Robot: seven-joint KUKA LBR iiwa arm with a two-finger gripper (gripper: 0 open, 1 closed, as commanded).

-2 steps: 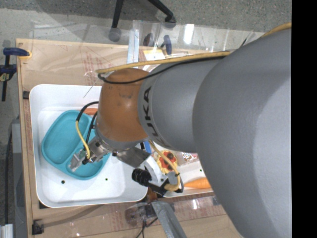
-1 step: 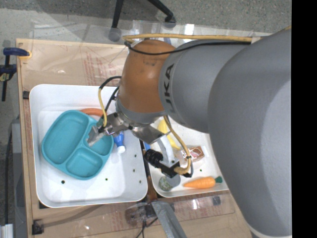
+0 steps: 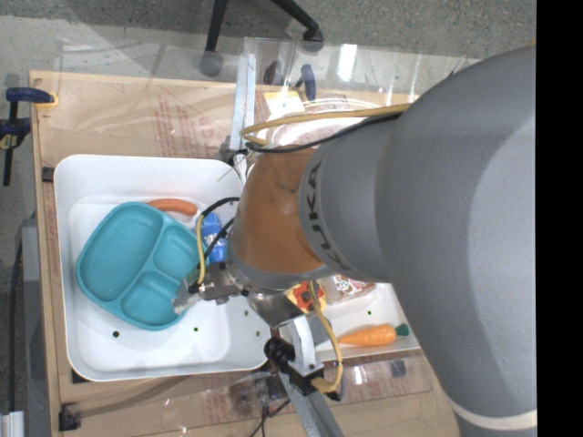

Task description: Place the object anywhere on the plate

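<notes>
Two white bins sit side by side; the left bin (image 3: pixel 109 353) holds a teal divided plate (image 3: pixel 137 262), with an orange object (image 3: pixel 173 207), perhaps a carrot, just beyond the plate's far rim. The gripper (image 3: pixel 193 294) hovers at the plate's right edge; whether it grips anything, I cannot tell. A toy carrot (image 3: pixel 364 336) lies in the right bin.

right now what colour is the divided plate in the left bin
Teal blue plate, clearest in the camera view.

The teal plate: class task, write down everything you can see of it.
The plate is teal, rounded, smooth like plastic, and moulded into three compartments. It lies flat in the left bin, right way up. Its compartments hold nothing visible. An orange item sits at its upper edge; the gripper overlaps its right rim.
</notes>
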